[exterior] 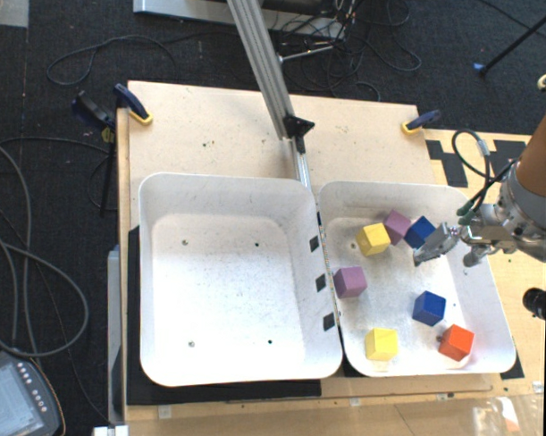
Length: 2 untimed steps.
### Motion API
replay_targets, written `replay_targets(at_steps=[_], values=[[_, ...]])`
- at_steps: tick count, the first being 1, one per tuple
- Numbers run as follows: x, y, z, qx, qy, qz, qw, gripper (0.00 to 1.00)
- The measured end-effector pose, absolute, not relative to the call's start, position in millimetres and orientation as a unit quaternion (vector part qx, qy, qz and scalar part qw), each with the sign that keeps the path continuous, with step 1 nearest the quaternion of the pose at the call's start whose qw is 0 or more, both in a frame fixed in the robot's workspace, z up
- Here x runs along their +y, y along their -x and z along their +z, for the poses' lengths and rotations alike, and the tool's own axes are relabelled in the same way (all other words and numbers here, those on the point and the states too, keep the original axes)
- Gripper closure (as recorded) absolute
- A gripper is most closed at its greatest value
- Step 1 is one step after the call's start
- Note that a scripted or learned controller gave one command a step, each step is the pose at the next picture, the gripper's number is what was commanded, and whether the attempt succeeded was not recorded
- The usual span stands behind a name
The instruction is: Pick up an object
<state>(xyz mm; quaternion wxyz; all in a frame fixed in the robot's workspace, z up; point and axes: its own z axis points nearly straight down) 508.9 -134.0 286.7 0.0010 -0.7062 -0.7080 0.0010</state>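
The pale, speckled wooden tabletop (222, 130) carries two shallow white plastic bins side by side. The left white bin (226, 278) sits toward the tabletop's left edge. The right white bin (493, 305) lies toward the right edge and holds all the small blocks.

The grey arm with an orange band (534, 177) reaches in over the tabletop's right edge. A slanted silver metal rail (265, 65) crosses the far edge and ends near where the two bins meet.

The claw (430, 248) hangs over the far right part of the right bin, just beside the dark blue cube (419, 231). Whether its two parts are apart or together I cannot tell, and nothing is visibly between them.

In the right bin, toward its far side, a yellow cube (373, 238), a light purple cube (397, 225) and the dark blue cube sit close in a row. A second purple cube (349, 281) lies near the bin's left wall. A second blue cube (429, 307) sits near the middle-right. A second yellow cube (381, 343) and an orange-red cube (456, 341) lie near the front rim.

Blue and yellow clamps (134, 105) grip the tabletop's far corners.
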Motion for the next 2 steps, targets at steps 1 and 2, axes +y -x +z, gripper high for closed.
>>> replay_targets(at_steps=[1, 2], values=[[-134, -509.4, 289, -0.707, 0.707, -0.0001, -0.001, 0.0], [-129, -511.2, 244, -0.707, 0.707, 0.0014, 0.002, 0.0]])
